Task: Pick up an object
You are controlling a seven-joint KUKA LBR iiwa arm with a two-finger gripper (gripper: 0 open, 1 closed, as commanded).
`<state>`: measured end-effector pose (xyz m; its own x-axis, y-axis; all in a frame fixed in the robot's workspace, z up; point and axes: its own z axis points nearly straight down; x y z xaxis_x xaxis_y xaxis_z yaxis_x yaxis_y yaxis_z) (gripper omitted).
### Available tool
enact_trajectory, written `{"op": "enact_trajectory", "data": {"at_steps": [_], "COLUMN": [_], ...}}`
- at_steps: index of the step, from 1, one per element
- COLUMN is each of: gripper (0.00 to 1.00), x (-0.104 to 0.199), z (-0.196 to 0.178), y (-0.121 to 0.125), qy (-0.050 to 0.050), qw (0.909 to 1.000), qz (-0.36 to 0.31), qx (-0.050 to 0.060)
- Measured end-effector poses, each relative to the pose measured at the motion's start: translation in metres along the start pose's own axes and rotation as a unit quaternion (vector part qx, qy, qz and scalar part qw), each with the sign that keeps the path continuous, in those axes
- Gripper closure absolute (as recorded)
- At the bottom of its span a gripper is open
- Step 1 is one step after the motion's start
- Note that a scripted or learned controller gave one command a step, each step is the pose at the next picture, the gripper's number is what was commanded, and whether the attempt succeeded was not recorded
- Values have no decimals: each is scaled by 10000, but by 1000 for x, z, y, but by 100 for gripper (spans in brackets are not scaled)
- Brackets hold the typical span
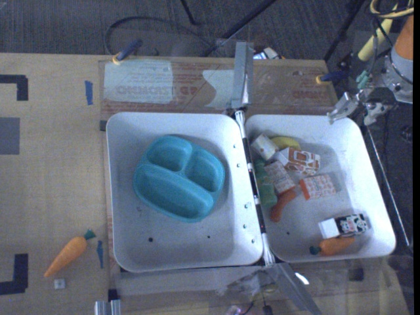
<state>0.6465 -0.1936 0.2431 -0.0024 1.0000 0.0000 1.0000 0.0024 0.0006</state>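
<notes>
- My gripper (357,107) hangs over the far right corner of the right bin (377,176), at its rim; jaws look spread apart, nothing between them.
- Right bin holds the clutter: small cartons (298,161) and a yellow banana (286,141) near the far left, an orange carton (318,187) mid-bin, a sausage (282,205) beside the divider.
- Near edge of that bin: cow-print carton (346,226) with a small carrot (336,246) just beside it.
- Left bin (131,235) carries a teal divided plate (178,177).
- A larger carrot (65,255) lies on the bench (46,176), left of both bins.
</notes>
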Motion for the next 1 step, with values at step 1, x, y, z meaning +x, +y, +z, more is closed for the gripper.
{"op": "enact_trajectory", "data": {"at_steps": [1], "gripper": [0], "x": [52], "z": [119], "y": [-46], "qy": [2], "qw": [9999], "qz": [147], "qx": [8]}}
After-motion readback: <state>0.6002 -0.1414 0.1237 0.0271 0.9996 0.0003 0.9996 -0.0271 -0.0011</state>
